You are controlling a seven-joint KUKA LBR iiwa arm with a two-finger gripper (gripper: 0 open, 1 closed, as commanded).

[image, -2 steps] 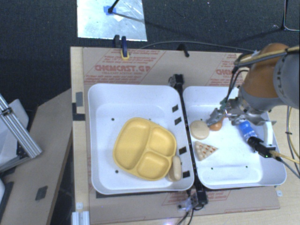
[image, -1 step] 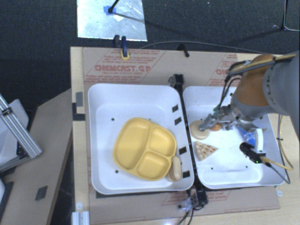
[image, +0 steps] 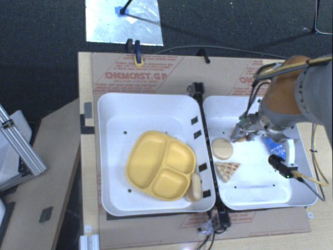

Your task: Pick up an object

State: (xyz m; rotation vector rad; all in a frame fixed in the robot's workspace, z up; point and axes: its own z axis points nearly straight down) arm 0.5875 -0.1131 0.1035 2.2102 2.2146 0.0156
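One pincer (image: 240,134) hovers beside cookie (image: 222,149), near divider.

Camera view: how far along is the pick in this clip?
Nothing looks picked yet. The round cookie and the pizza slice lie on the floor of the right bin; the yellow divided plate sits in the left bin. In hand: the gripper is low in the right bin, just right of the cookie, with nothing visibly between its fingers. Left: grasp something and lift it.
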